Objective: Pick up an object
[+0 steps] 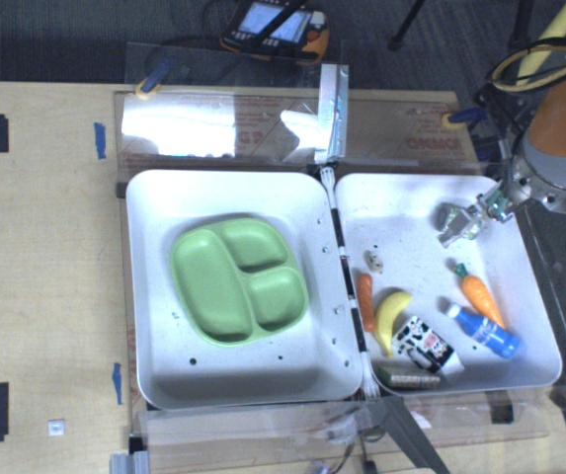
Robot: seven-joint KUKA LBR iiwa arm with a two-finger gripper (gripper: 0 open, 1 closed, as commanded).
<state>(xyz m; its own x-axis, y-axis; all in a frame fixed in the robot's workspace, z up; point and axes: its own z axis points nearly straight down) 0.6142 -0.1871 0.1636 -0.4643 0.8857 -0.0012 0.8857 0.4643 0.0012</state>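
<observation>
Camera view: my gripper (452, 222) hovers over bare bin floor, can't tell its state. Carrot (480, 297) sits below it; dropping straight probably grabs nothing.

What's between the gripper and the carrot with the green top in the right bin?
Nothing visible. The gripper hangs over the right bin near its far right side, and the carrot lies just nearer the camera with bare bin floor between them. The blue bottle lies just beyond the carrot, at its near end.

The arm (559, 136) runs off the right edge; a dark object (406, 376) lies half-hidden under the black-and-white carton (426, 344).
</observation>
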